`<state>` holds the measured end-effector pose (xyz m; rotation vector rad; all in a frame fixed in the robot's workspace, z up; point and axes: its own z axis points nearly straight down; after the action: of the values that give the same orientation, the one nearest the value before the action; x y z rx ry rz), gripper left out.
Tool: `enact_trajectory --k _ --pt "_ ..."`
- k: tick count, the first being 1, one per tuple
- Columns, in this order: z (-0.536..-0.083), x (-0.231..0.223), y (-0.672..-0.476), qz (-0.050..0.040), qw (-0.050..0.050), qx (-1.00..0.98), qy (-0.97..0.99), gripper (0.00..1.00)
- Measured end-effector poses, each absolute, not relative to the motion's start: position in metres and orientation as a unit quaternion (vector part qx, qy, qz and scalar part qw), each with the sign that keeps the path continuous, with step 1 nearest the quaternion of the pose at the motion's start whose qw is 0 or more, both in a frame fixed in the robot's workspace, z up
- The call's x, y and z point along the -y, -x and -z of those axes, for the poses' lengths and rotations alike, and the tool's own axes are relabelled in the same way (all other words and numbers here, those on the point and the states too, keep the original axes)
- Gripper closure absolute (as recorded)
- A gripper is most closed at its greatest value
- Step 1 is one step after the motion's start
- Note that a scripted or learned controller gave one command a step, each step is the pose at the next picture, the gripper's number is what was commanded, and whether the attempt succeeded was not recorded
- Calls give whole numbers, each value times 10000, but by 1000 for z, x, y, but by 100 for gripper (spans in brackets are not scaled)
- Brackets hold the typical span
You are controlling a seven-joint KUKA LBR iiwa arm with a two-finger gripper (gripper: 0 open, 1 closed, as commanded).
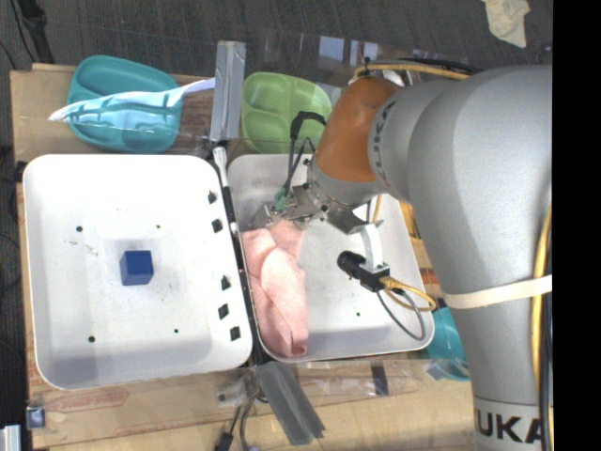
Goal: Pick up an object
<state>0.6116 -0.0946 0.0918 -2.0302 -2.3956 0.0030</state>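
**Bench inventory: two bins, one arm, gripper over the cloth**

- Left bin [56, 252]: white and shallow. One blue cube [137, 267] is held in it, left of its centre, flat on the floor and well apart from every wall.
- Right bin [371, 341]: white and shallow, set just beside the left bin. A pink cloth [282, 294] is laid crumpled along its 9 o'clock wall, running from mid-bin down to the 6 o'clock rim.
- Arm [479, 205]: grey, with an orange band [349, 144] above the wrist, brought in from 3 o'clock and bent over the right bin, much of which is covered by it.
- Gripper [286, 209]: placed at the 12 o'clock end of the cloth, near the bin's 10 o'clock corner. The state of the jaws cannot be told, and no object is seen held.
- Cable [404, 299]: looped from a black fitting over the right bin's floor.
- Behind the bins, at 12 o'clock: a teal tub [122, 106] above the left bin and a green tray [282, 106] above the right.
- A pale rag [502, 12] is left on the floor at 1 o'clock.
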Motion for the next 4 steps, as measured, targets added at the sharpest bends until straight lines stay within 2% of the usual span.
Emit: enact_trajectory --k 1,2,3,4 --pt "-102 94 -612 -17 5 7649 6442 100" --pt "-102 94 -612 -18 3 7650 6441 0" --pt "-93 113 -628 -5 -6 7457 6663 0" --pt "-103 111 -628 -3 -7 7474 6644 100"
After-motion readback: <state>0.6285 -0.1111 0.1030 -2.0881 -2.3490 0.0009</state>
